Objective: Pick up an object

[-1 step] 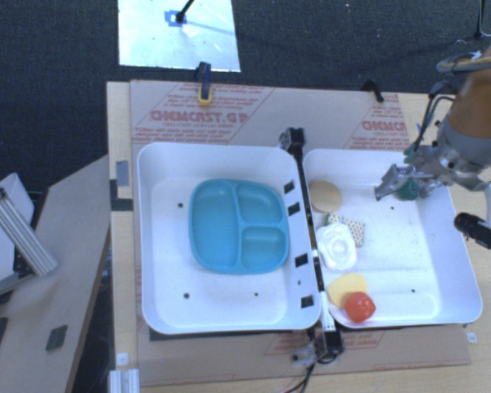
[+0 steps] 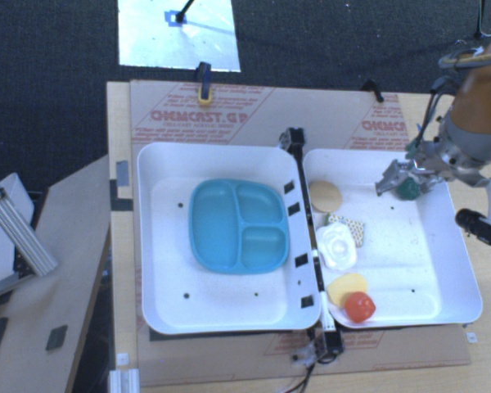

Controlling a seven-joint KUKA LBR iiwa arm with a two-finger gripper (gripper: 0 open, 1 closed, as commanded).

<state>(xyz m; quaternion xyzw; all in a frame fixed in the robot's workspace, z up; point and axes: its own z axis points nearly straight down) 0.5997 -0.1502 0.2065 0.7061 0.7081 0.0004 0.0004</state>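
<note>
Two white bins sit side by side on the table as we watch the gripper (image 2: 403, 180) hang over the far part of the right bin (image 2: 442, 256), its fingers pinching a small dark green object (image 2: 408, 189) that looks raised off the bin floor. We judge the piece light and rigid, best taken across its narrow middle; too little of it shows to tell its long axis or heading. Along the bin's left side lie a tan disc (image 2: 325, 195), a speckled wafer (image 2: 350, 228), a white toy (image 2: 337, 246), a yellow piece (image 2: 345, 285) and a red tomato (image 2: 359, 307). A blue divided plate (image 2: 238, 226) rests in the left bin (image 2: 159, 219).
</note>
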